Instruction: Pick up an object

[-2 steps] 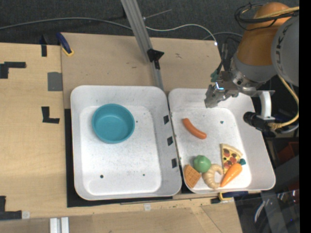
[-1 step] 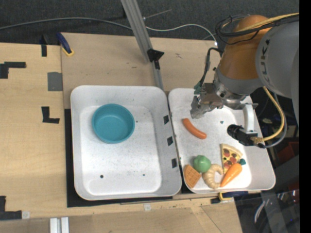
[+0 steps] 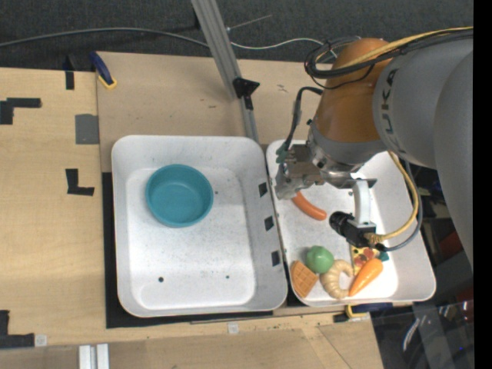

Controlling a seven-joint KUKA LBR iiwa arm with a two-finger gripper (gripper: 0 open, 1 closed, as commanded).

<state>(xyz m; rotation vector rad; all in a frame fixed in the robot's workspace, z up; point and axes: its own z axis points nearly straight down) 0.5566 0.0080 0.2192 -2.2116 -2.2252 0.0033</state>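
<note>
My gripper (image 3: pixel 290 178) hangs low over the far left corner of the right bin (image 3: pixel 411 283), close to the wall between the two bins. Just in front of it and to its right, an orange sausage-shaped piece (image 3: pixel 310 206) lies on the bin floor, apart from the gripper. At the bin's near edge sit a green ball (image 3: pixel 319 258), a waffle-patterned orange piece (image 3: pixel 304 278), a beige lumpy piece (image 3: pixel 337 278) and an orange carrot (image 3: pixel 366 274). I see nothing held in the gripper.
A teal bowl (image 3: pixel 179 194) stands in the far left part of the left bin (image 3: pixel 192 283). A slanted metal pole (image 3: pixel 223 44) rises behind the bins. The arm's bulk and its cables cover the far right part of the right bin.
</note>
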